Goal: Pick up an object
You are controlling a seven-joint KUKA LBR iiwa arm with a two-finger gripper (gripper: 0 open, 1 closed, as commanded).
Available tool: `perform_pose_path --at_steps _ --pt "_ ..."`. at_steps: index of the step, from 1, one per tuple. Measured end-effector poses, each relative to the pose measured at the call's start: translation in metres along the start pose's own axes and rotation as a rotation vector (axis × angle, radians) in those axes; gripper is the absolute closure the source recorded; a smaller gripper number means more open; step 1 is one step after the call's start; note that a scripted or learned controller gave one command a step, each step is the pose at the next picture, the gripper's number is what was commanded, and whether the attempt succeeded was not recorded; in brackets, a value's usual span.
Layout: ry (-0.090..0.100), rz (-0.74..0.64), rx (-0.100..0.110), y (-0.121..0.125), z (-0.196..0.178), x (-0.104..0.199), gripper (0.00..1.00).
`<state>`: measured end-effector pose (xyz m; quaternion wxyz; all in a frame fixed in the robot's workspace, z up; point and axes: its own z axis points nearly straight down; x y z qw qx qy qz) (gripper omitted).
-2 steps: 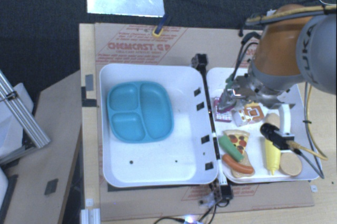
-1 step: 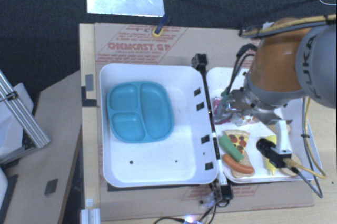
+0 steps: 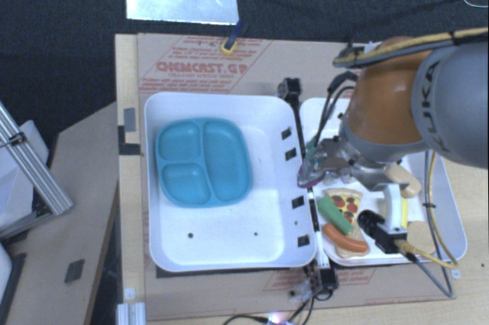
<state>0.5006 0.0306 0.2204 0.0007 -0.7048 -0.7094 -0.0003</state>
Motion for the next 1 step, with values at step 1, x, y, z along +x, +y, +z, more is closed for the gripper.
perform_pose_path --at_steps 1 --pt "-0.001 0.006 0.001 -0.0153 0.0021 -0.0015 1.00"
